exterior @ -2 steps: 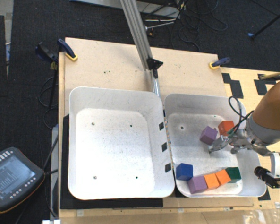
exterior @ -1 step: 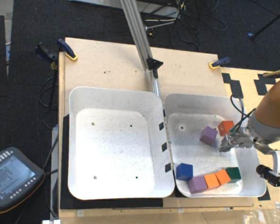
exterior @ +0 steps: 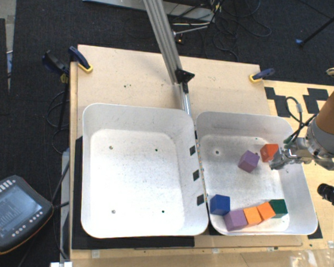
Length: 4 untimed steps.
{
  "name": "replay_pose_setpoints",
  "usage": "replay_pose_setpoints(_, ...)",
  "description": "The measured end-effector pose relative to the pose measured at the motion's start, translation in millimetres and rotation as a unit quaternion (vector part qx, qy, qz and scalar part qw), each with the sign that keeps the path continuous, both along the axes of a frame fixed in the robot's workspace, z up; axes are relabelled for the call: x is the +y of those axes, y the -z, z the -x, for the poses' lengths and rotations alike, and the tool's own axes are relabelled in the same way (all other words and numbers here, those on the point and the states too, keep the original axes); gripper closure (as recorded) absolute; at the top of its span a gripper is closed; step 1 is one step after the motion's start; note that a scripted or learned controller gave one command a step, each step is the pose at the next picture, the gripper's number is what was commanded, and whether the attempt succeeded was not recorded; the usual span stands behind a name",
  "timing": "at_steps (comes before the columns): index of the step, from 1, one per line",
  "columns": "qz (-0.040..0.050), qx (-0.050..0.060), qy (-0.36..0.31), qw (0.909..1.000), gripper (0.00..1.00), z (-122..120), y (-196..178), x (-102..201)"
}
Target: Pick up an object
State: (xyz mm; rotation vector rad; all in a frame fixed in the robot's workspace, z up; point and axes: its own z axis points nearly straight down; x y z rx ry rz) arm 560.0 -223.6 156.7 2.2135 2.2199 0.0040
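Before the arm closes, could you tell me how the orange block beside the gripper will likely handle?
The orange block looks a rigid cube, so probably stiff. Its flat faces suggest sliding, not rolling. The gripper is at its edge, so a nudge may shift it.

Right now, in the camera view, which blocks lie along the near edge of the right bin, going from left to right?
Blue block → purple block → orange block → green block.
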Motion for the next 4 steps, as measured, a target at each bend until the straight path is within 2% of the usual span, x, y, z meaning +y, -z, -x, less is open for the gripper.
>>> replay_pose_setpoints(2, 0.0003, -0.001, 0.0, 1.0, 1.0, 2.8, -112.0, 4.0)
replay_pose_setpoints(3, -0.0022, 0.002, -0.002, 1.0, 1.0, 6.4, -118.1, 57.4)
replay_pose_setpoints(4, -0.0022, 0.004, -0.003, 1.0, 1.0, 9.9, -101.4, 108.9)
